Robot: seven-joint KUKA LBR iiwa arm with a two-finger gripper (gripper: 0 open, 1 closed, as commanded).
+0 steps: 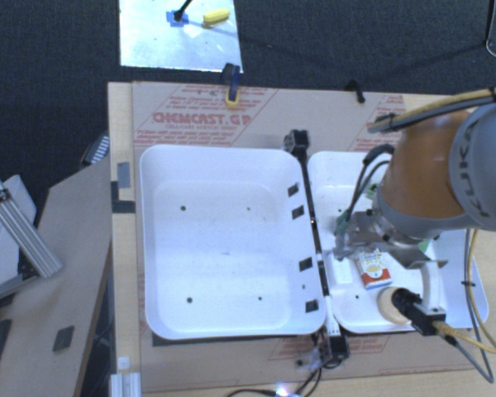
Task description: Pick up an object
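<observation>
Bench [124, 263] under a printed cardboard sheet [202, 118], two white bins [223, 238] side by side on top.

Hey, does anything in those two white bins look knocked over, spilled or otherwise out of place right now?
Nothing stands out. The small red-and-white carton and the beige tape roll lie in the right white bin, under the grey-and-orange arm. No spill or damage shows.

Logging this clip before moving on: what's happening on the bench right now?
The grey and orange arm reaches in from the right and hangs low over the right bin. Its gripper sits just beside a small red and white carton lying in that bin, with a roll of tape close by near the front edge. Nothing is visibly held, so no pick is confirmed. The left bin has the arm nowhere near it.
</observation>
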